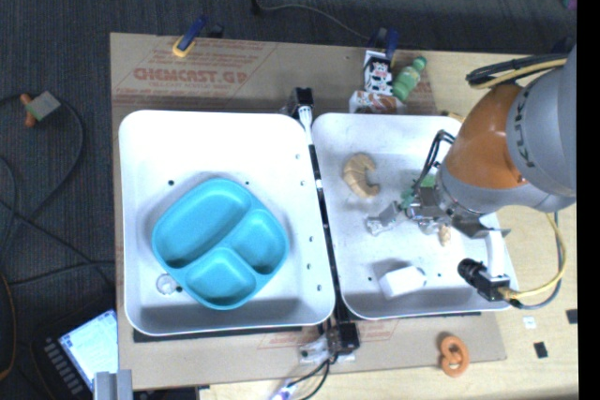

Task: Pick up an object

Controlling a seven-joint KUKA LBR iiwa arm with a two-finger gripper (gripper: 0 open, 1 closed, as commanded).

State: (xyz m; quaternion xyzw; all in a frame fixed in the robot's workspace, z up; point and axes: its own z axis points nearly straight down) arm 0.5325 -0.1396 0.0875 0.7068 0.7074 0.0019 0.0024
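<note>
The hand [412, 214] is low inside the right bin [328, 201]; whether it is spread or pressed together, I cannot tell; nothing looks lifted yet. The white block [400, 279] lies just near of it, the tan curved piece [360, 174] farther left; the grasp remains.

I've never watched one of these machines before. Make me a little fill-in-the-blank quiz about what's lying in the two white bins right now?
1. The blue divided tray lies in the ____ bin as the camera sees it.
2. The tray has ____ compartments.
3. The small white block lies in the same bin as the tan curved piece, nearer the ____ edge of the picture.
4. The band above the arm's wrist is ____.

Missing words: left; three; bottom; orange
</note>
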